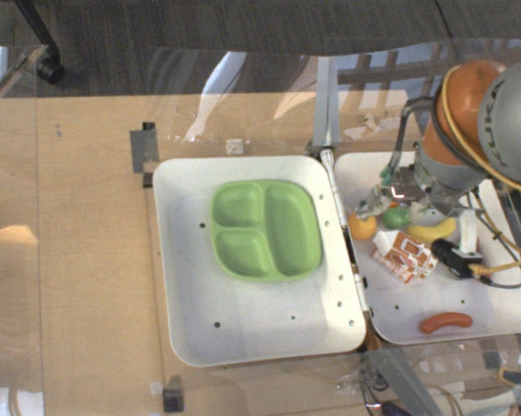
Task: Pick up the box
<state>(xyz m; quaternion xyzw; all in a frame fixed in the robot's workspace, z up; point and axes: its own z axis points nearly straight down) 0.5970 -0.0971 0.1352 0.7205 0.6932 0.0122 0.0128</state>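
Note:
The box (pixel 406 257), small with a red and white pattern, lies tilted in the middle of the right bin (pixel 520 312). My gripper (pixel 389 192) hangs over the upper left part of that bin, above and a little left of the box, close to an orange fruit (pixel 363 227) and a green piece (pixel 394 218). Nothing from the bin shows lifted in it. The box rests on the bin floor, apart from the gripper.
A yellow banana (pixel 433 229) lies just above the box, touching the green piece. A red sausage (pixel 446 323) sits near the right bin's front edge. The left bin (pixel 193 324) holds a green divided plate (pixel 267 230). The arm's grey body and orange band (pixel 467 97) cover the right bin's far corner.

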